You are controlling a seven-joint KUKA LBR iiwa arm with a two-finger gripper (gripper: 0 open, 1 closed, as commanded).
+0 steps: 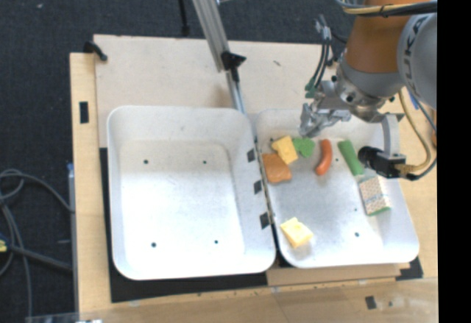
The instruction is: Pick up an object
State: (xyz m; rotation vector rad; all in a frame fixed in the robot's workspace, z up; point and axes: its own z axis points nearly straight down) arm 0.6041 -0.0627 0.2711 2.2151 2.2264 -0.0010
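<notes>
yellow block (296, 232), carrot (324, 157) in right bin (335, 240)

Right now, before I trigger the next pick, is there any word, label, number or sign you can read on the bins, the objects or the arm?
None can be read.
The speckled pale rectangular block in the right white bin bears a fine pattern, too small to tell whether it is print.
The grey arm's orange band shows no legible marking.
The two-finger gripper above the yellow and green pieces shows none either.
</notes>
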